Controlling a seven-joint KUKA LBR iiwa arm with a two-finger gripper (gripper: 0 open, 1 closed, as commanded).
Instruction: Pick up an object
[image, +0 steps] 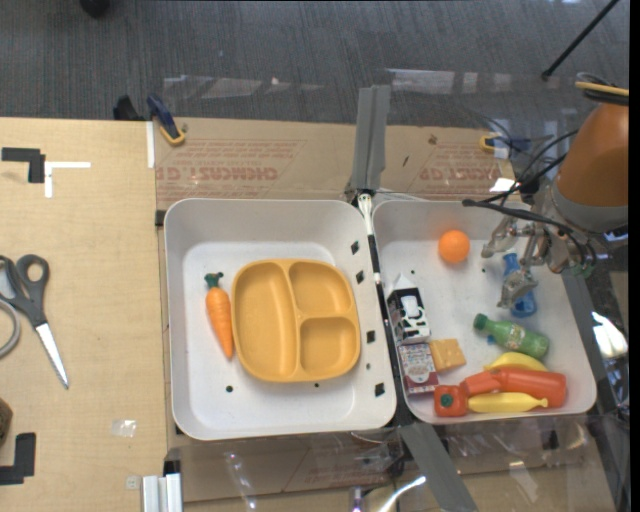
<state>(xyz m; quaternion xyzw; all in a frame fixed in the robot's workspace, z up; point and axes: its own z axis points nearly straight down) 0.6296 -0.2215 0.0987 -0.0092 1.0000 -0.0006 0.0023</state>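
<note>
Arm (590, 165) reaching from right, fingers (520, 290) low over right bin (480, 215).

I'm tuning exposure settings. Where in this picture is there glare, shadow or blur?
Camera view: even, soft light; faint shadow under the yellow tray; mild sheen on the right bin rim; the pincer area is cluttered and slightly soft; the carrot and scissors are crisp.

- Arm (597, 150) — a rounded orange band above a grey wrist section.
- Thin black cables loop around the wrist.
- Gripper (522, 262) — bare silvery metal linkages, with slender fingers and a blue part at their tip.
</note>
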